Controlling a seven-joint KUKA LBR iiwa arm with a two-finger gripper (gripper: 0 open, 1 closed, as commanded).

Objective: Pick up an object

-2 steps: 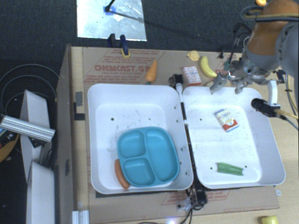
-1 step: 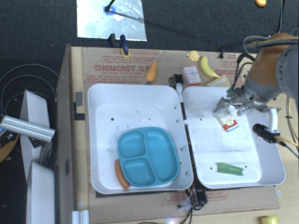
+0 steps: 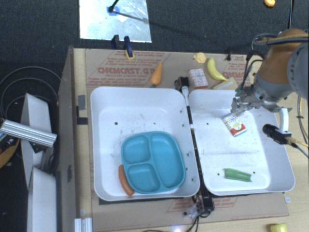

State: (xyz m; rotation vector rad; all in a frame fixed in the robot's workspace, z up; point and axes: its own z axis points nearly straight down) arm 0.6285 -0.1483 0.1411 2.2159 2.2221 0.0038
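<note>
In the left bin (image 3: 104,129), at lower centre of the frame, a blue divided plate (image 3: 152,161) is seen, with an orange sausage-like item (image 3: 125,180) lying against its lower left edge. Above the bins, a carrot (image 3: 156,74), a small box (image 3: 198,78) and a banana (image 3: 214,69) lie on the cardboard. In the right bin (image 3: 270,163), a small red-and-white carton (image 3: 235,125) lies near the upper middle, and a green pod (image 3: 238,174) lies toward the lower edge. The gripper (image 3: 240,105) is placed just above the carton, at the frame's right; how far it is open cannot be told, and nothing is seen to be held.
</note>
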